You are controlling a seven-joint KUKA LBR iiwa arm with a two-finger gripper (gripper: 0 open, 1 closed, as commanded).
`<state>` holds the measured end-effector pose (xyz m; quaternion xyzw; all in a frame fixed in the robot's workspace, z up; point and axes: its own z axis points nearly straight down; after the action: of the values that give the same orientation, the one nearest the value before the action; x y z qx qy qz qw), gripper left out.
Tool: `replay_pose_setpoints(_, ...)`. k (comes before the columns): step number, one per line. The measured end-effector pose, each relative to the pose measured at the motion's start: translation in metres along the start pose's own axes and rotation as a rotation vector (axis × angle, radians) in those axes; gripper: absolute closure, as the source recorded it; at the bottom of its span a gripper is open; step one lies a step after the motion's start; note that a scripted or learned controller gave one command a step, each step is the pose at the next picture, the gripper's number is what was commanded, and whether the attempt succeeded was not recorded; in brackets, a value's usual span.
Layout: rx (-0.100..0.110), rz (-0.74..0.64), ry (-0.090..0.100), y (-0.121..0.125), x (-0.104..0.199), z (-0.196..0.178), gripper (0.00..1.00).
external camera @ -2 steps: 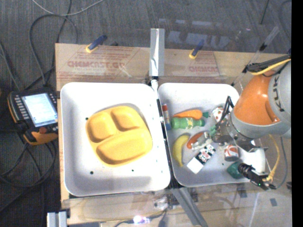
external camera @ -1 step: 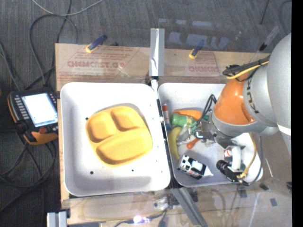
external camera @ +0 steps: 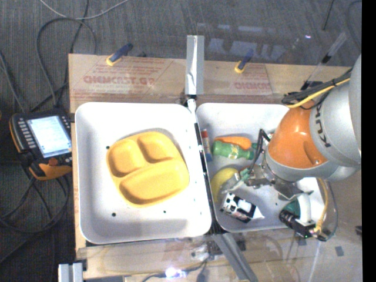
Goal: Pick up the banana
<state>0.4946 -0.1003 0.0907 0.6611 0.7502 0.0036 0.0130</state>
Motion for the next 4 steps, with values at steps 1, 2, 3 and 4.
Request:
replay_pose_setpoints(1, 0.032, 0.358, 0.006, 0.076, 0.018, -0.088, 0.0)
replay_pose_setpoints(2, 0.019, 0.547, 0.01, 0.028, -0.007, 0.003, 0.0)
replay_pose_setpoints(3, 0.015, 0.722, 0.011, 0.017, -0.032, 0.003, 0.0)
replay_pose_setpoints(4, 0.034, 0.685, 0.002, 0.054, -0.098, -0.093, 0.0)
